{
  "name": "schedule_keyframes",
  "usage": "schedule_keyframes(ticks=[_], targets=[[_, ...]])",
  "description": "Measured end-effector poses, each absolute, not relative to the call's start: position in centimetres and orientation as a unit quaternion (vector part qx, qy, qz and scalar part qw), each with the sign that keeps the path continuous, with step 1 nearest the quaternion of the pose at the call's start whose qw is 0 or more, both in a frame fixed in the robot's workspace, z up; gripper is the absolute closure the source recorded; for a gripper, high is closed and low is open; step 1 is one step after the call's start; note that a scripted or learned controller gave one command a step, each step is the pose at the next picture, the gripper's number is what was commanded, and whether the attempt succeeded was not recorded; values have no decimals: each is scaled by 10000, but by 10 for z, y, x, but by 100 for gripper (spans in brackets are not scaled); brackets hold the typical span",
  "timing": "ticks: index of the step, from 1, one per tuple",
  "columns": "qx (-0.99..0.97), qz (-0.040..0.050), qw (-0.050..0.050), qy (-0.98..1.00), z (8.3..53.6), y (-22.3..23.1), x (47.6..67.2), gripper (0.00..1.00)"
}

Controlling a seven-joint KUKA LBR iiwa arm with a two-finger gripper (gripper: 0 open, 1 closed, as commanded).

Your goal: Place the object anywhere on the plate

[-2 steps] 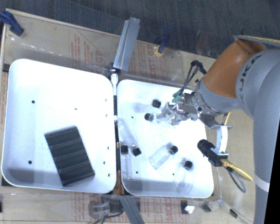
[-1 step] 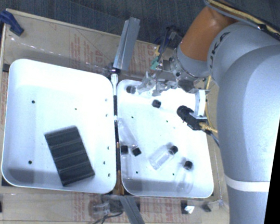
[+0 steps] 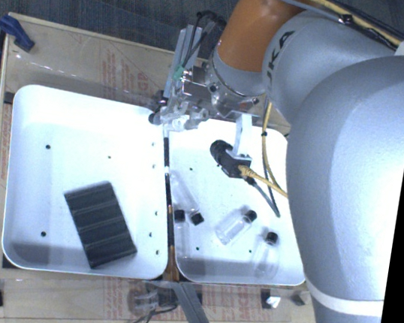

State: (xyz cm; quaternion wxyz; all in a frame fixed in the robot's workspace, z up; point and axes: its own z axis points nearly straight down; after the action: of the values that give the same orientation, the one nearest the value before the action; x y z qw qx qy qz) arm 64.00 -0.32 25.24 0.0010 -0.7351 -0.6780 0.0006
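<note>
The plate (image 3: 99,223) is a dark, ridged rectangle lying at a slant in the left bin (image 3: 33,168), near its front. Three clear vials with black caps lie in the right bin (image 3: 245,274): one (image 3: 233,226) near the middle, one (image 3: 183,198) by the left wall, and one (image 3: 268,253) at the right. My gripper (image 3: 172,116) hangs over the far end of the seam between the two bins, well away from both the plate and the vials. Nothing shows in its grasp.
The arm's grey body and orange band (image 3: 253,28) cover the right bin's far right part. A black cable fitting (image 3: 227,156) hangs over that bin. Clamps and a metal bar (image 3: 186,310) lie on the bench in front of the bins.
</note>
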Motion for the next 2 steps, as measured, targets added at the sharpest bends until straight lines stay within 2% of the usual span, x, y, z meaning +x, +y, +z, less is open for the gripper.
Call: schedule_keyframes(ticks=[1, 2], targets=[[-8914, 14, 12, -4531, 231, 34, 656, 100], [-9099, 40, 19, -4148, 190, 46, 571, 100]])
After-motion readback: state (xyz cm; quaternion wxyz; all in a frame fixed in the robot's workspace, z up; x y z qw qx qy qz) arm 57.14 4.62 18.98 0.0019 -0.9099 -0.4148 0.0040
